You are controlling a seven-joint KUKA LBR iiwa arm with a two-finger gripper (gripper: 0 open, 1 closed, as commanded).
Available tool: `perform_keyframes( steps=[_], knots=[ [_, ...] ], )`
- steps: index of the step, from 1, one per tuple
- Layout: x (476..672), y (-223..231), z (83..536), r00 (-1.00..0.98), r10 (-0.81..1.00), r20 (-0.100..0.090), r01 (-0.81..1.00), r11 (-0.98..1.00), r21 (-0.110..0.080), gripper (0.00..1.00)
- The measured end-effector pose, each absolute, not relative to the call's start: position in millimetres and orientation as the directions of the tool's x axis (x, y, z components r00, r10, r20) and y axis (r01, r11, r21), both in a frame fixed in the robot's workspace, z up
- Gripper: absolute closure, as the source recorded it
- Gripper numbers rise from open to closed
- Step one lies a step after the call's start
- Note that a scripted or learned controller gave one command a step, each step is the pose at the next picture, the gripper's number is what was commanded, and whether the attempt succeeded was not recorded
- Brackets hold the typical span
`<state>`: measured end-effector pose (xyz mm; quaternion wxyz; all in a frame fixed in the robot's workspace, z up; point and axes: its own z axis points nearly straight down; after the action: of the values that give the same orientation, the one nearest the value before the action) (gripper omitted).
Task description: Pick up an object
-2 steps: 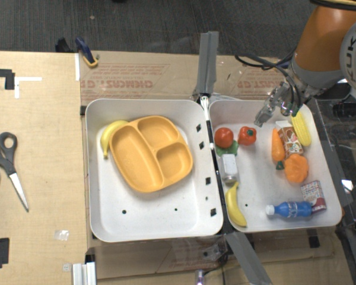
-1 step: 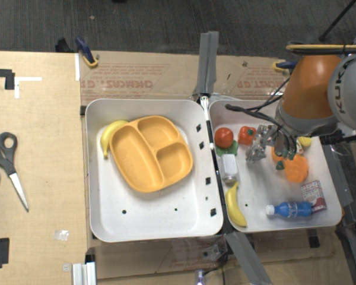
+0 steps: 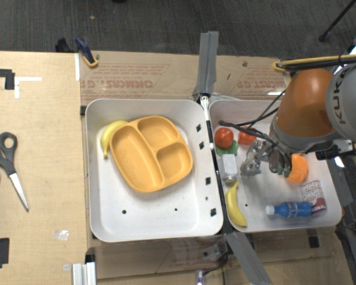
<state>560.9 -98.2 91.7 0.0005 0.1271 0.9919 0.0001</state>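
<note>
My gripper (image 3: 264,162) hangs low in the right bin (image 3: 267,218), near its middle, and stands open with nothing between its fingers. An orange (image 3: 298,167) lies just to its right, partly under the wrist. To its left are a red tomato (image 3: 224,137), a small orange-red piece (image 3: 247,138) and a pale clear container (image 3: 228,166). A yellow banana (image 3: 235,205) lies along the bin's left wall. A blue-capped water bottle (image 3: 293,209) lies at the front, with a red and white packet (image 3: 311,192) beside it.
The left bin (image 3: 148,215) holds a yellow divided plate (image 3: 151,153) with a second banana (image 3: 108,135) tucked at its left edge. Scissors (image 3: 9,165) lie on the wooden bench at far left. A grey divider clamp (image 3: 206,64) stands between the bins at the back.
</note>
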Motion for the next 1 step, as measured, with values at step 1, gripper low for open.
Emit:
perform_keyframes(
  steps=[1],
  knots=[
    [560.9, -98.3, 91.7, -0.968, 0.252, -0.001, 0.252, 0.968, 0.000, 0.00]
  ],
)
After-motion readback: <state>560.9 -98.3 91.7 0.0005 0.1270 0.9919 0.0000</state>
